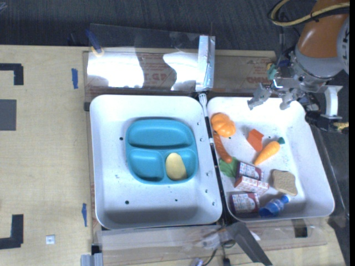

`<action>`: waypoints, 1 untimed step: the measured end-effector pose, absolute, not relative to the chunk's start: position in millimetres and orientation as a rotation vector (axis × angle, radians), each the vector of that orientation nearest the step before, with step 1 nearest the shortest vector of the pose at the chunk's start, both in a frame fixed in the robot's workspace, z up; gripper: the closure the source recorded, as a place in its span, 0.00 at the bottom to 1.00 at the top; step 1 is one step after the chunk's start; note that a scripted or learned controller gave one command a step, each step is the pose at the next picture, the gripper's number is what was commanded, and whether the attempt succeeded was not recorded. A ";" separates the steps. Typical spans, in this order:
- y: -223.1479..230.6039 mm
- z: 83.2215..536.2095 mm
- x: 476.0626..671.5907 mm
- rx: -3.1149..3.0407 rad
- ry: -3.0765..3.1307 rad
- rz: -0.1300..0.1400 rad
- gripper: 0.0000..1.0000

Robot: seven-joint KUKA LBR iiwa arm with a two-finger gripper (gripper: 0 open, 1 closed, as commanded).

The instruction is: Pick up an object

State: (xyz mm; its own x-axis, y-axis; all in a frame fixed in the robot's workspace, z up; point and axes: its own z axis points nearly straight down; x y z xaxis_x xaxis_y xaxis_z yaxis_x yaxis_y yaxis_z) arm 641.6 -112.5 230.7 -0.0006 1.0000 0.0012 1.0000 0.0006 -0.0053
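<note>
The gripper (273, 99) hung over the far edge of the right bin (319, 165). Its two fingers (258, 100) were spread apart, and nothing was between them. Above it I saw the grey arm (320, 60) with its orange band.

All the toy food lay nearer to me than the gripper. Closest to it was a small orange-red block (255, 139), with a toy carrot (267, 151) just beside that. Off to the gripper's left sat a bumpy orange fruit (223, 124), close to the wall between the bins. Farther from the gripper lay a slice of brown bread (284, 181), two little packets (248, 170), and a blue bottle (274, 206) at the near edge.

Well away to the gripper's left, the left bin (105, 148) held a blue tray (161, 148). A yellow lemon (176, 165) sat in one part of the tray.
</note>
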 end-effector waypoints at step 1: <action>-109.1 94.6 632.1 -2.187 -2.241 0.011 0.00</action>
State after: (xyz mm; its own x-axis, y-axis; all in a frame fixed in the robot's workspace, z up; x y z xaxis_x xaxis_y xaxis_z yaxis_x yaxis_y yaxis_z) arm 632.1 -109.1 94.6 -0.0243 0.9997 0.0022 0.9996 0.0243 -0.0121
